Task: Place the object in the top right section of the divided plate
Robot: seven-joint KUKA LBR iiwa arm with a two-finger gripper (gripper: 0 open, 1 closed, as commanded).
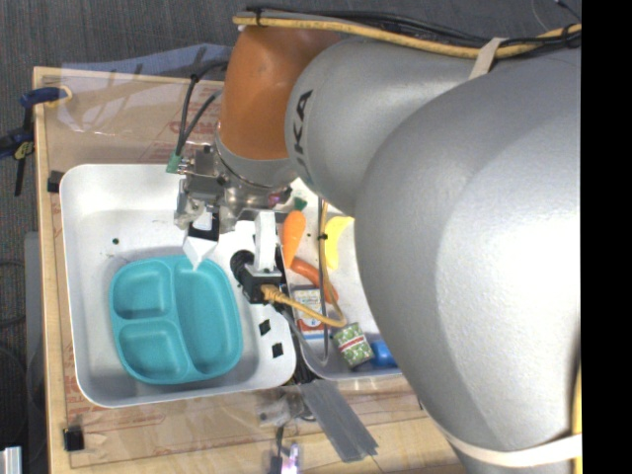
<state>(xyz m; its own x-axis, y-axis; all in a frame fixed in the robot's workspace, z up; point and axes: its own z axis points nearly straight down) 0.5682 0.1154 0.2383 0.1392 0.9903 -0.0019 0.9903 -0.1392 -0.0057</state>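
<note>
Hand (202,250) hovers at divided plate's (178,319) top edge — white-tipped, nothing visibly held.

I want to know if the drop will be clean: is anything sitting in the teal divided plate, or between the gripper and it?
Nothing visible blocks it. The gripper hangs just above the upper right rim of the teal divided plate in the left bin, and all three plate sections look bare. The carrot and other items lie to the right, off the path.
</note>
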